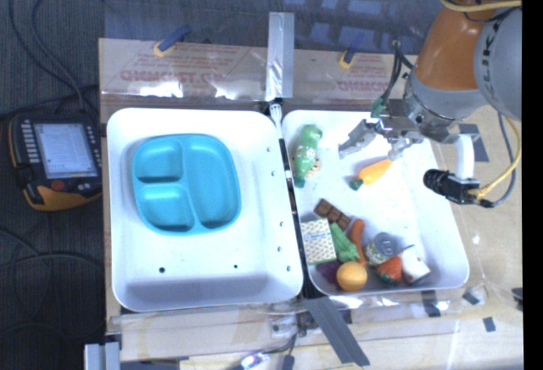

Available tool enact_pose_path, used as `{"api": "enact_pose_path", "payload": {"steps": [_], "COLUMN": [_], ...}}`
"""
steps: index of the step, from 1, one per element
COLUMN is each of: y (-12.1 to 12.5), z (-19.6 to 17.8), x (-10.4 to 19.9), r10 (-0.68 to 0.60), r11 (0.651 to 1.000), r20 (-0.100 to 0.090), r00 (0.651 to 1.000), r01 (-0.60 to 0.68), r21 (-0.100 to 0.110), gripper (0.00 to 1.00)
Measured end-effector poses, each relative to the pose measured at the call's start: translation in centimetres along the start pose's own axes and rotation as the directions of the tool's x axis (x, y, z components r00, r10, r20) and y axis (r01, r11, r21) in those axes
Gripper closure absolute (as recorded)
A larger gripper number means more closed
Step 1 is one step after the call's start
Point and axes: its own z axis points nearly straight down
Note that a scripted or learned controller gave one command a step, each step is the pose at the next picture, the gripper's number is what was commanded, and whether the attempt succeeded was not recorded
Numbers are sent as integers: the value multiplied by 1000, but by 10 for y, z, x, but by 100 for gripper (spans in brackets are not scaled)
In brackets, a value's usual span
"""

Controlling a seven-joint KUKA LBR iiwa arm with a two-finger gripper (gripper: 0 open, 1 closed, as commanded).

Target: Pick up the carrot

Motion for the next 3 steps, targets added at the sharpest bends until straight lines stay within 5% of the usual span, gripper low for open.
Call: {"api": "enact_pose_path", "payload": {"steps": [1,2,3], "y": [7,5,73], "z": [128,122,9], "x": [-98,-97,-110], "r10": [-12,-11,22], "r11": [1000,1000,1000], "r20": [-2,-4,4], "r00": [1000,1000,1000], "r01": [12,11,-22], "r21": [-2,5,-2], "gripper": [0,100,100]}}
